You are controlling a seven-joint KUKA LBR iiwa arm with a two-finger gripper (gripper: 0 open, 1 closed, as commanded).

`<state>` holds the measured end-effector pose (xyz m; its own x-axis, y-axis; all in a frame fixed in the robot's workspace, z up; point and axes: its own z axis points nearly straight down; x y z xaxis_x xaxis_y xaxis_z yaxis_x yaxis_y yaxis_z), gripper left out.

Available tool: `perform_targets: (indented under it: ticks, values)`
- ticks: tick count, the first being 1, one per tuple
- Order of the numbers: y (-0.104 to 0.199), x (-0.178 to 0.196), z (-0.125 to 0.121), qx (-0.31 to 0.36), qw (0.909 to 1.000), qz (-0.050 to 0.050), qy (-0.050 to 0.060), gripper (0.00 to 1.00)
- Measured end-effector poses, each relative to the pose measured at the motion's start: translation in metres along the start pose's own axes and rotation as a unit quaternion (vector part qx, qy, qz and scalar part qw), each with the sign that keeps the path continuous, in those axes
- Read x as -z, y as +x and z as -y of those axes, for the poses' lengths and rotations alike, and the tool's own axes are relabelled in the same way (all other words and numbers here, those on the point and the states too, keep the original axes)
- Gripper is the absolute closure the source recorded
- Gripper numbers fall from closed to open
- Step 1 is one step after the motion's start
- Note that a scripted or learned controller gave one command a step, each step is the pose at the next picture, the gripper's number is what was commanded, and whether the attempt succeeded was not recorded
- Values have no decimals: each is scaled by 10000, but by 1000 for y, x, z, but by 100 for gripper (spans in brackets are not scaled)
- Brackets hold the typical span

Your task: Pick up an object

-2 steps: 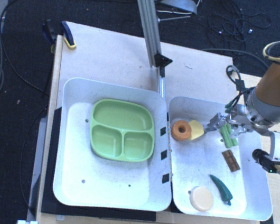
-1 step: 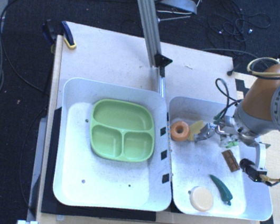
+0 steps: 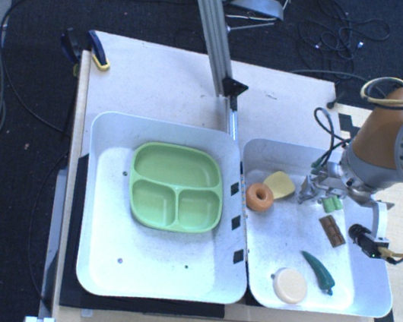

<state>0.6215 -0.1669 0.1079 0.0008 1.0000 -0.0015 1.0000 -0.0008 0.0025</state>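
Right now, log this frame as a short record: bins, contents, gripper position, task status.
left bin: green tray with three compartments
right bin: donut, yellow wedge, brown bar, green pepper, cream disc
gripper: low over the right bin's far side, right of the yellow wedge, beside a small green piece
finger state: unclear
task status: nothing visibly held

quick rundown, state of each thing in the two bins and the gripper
green divided plate: flat in the left bin, compartments bare
orange ring: flat in the right bin, near the divider
yellow piece: lying beside the ring
brown bar: lying loose
green pepper-like piece: lying loose
round cream piece: resting near the front wall
gripper: low over the right bin, nothing seen held
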Motion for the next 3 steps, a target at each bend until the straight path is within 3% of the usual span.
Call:
perform_targets:
  ticks: [2, 3]
  values:
    - [-5, 114, -12, 14, 10000, 4, -26, 100]
    - [44, 106, 2, 34, 10000, -13, 18, 100]
